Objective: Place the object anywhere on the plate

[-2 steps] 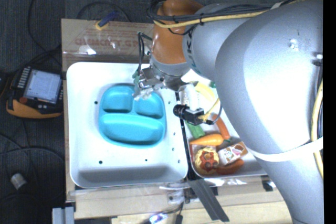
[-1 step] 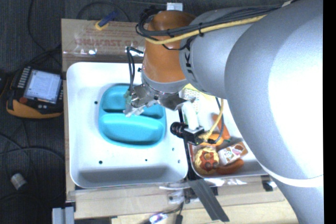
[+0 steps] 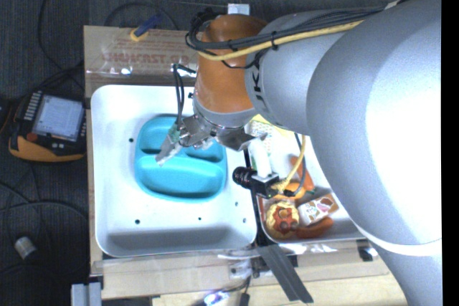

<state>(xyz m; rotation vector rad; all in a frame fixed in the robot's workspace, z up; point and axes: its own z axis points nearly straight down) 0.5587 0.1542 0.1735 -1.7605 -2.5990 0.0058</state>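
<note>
A blue divided plate (image 3: pixel 179 179) lies in the middle of the left white bin (image 3: pixel 118 218). My gripper (image 3: pixel 170 150) hangs over the plate's upper left part, pointing down and left; I can make out nothing held at its tip. The grey arm and its orange band (image 3: pixel 222 75) reach in from the right and cover the plate's upper right corner. Several small things lie in the right bin (image 3: pixel 305 238), partly hidden under the arm: a red and white packet (image 3: pixel 319 210), a brown and yellow round piece (image 3: pixel 281 217) and an orange strip (image 3: pixel 315 228).
A white and green item (image 3: pixel 262 153) lies at the right bin's left side, under the wrist. A cardboard sheet (image 3: pixel 136 54) sits behind the left bin. White bin floor shows around the plate on its left and front.
</note>
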